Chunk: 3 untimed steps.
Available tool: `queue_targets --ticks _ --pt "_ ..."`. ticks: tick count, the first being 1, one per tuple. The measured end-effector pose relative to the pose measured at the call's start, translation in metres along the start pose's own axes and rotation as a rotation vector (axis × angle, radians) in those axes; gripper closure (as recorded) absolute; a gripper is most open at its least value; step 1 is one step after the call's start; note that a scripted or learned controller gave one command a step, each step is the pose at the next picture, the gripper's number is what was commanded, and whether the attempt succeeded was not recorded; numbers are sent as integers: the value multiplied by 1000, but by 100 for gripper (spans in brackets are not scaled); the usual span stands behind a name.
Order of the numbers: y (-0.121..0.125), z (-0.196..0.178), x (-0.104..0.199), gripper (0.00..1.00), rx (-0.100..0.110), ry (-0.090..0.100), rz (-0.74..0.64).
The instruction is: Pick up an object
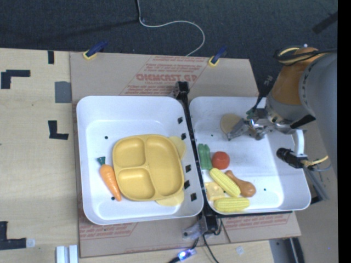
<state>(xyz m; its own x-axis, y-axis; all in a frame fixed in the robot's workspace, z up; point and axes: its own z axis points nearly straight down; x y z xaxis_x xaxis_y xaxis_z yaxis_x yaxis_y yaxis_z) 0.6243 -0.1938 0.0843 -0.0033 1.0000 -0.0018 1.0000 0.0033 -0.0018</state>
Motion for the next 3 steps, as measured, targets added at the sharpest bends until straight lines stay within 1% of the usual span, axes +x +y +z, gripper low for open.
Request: queue_targets --ticks 1,2,3 --pt "0 -11 0 100 -1 -1 -1" --pt "-2 -54 -1 100 -3 1 3" --pt "0 -115 -7 100 -7 0 3"
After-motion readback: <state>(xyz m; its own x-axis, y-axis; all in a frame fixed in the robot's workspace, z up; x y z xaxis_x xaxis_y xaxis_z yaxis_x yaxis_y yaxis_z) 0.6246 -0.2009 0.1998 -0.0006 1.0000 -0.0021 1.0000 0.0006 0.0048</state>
